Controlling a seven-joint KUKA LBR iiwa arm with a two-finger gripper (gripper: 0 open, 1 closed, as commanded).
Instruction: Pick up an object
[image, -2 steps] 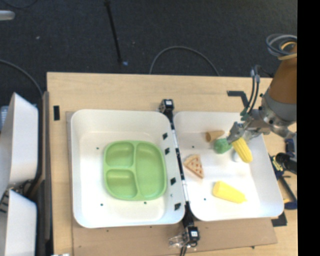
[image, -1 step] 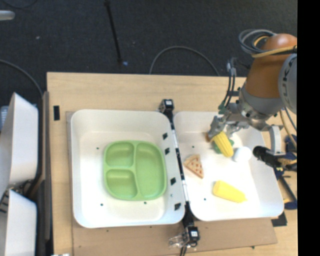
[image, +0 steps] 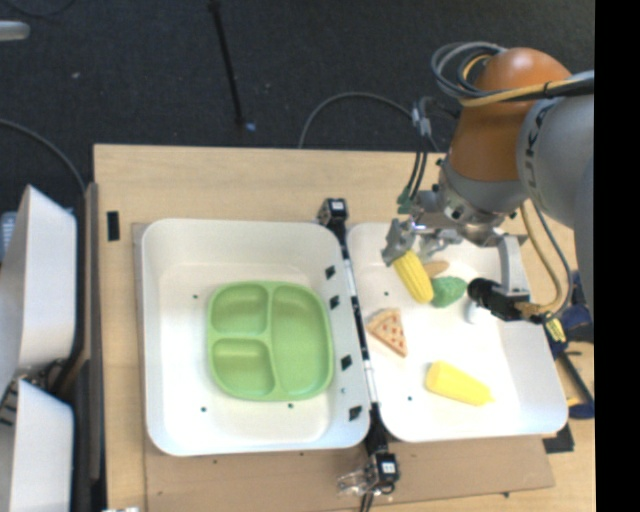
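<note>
So the claw sits right over the top end of the corn at the back of the right bin, and that's what I'd call the target. Honestly can't tell from this angle whether the claw is open or closed, or whether it has any hold on the cob. The corn looks like a toy: yellow, bumpy kernel texture, rounded and tapered, lying at a slant. My guess is hollow plastic or rubber, so light and fairly stiff, nothing fragile, but round and a bit slick, so it could roll or squirt out of a pinch. I'd grab it across the middle, squeezing the narrow way, not by the tapered tip. A green lump is touching its right side and a small tan piece is just beside it, so that side is crowded. Also in that bin: a flat pizza slice, hard to get under, and a smooth yellow wedge nearer the front, well apart from the rest. The left bin holds a glossy green divided plate. Both bins are smooth white plastic on a pale wooden worktop.
</note>
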